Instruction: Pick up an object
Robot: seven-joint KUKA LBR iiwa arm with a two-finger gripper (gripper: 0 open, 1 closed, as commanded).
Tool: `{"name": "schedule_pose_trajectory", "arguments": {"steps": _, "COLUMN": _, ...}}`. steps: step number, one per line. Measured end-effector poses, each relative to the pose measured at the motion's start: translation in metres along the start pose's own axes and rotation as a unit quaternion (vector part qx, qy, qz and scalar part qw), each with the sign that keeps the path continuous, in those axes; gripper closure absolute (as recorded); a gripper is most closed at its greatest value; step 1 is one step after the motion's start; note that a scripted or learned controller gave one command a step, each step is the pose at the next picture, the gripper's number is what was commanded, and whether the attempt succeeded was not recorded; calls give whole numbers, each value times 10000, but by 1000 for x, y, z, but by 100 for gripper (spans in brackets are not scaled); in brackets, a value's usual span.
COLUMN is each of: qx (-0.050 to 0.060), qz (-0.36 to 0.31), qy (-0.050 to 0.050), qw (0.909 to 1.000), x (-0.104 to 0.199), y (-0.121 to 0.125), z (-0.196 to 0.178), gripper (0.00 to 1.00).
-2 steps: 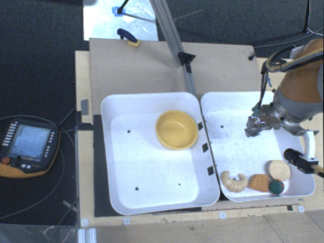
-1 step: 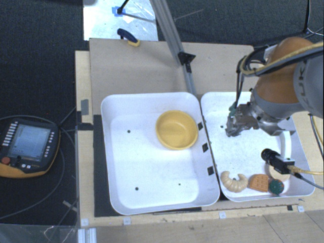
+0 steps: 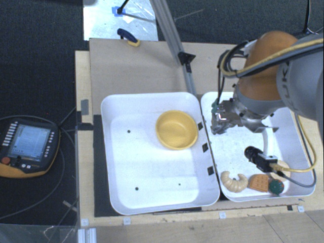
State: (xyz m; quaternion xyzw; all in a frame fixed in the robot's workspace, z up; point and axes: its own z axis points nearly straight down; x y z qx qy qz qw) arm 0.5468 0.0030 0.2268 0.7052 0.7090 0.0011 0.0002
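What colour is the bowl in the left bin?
Yellow; the bowl shows plainly in the camera view.

No readable text in view

The teach pendant (image 3: 26, 147), lying on the dark floor well to the left of the left bin (image 3: 121, 186), has a lit screen, but whatever is on it is too small and blurred to read. Faint markings on the grey arm (image 3: 298, 80) above the right bin cannot be read either.
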Motion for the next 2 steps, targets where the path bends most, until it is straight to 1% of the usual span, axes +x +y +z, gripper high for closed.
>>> {"name": "schedule_pose_trajectory", "arguments": {"steps": 1, "qx": 6, "qz": 7, "qy": -2, "qw": 10000, "x": 43, "y": 5, "z": 3, "gripper": 100}}
{"name": "schedule_pose_trajectory", "arguments": {"steps": 2, "qx": 3, "qz": 5, "qy": -1, "qw": 10000, "x": 95, "y": 19, "z": 0, "gripper": 100}}
